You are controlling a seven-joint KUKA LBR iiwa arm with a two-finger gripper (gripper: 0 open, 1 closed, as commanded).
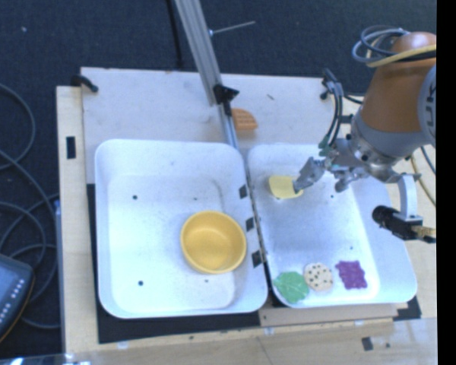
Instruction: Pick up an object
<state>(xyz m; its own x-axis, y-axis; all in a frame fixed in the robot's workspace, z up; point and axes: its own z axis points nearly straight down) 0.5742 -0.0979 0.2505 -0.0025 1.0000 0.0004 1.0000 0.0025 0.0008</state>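
Note:
My gripper [305,178] hangs over the back left part of the right bin [380,226], coming in from the right under the orange-banded wrist. A small pale yellow piece [282,187] lies at the gripper's tip, touching it or nearly so; whether it is gripped I cannot tell. Along the right bin's front edge lie a green piece [291,286], a spotted cookie-like disc [318,277] and a purple piece [352,274]. A yellow bowl [213,242] sits upright in the left bin [137,204].
A slanted metal pole [205,52] rises from behind the divide between the bins. An orange object [244,120] lies on the bench behind the bins. Cables and a black fitting [395,223] hang on the arm's right side.

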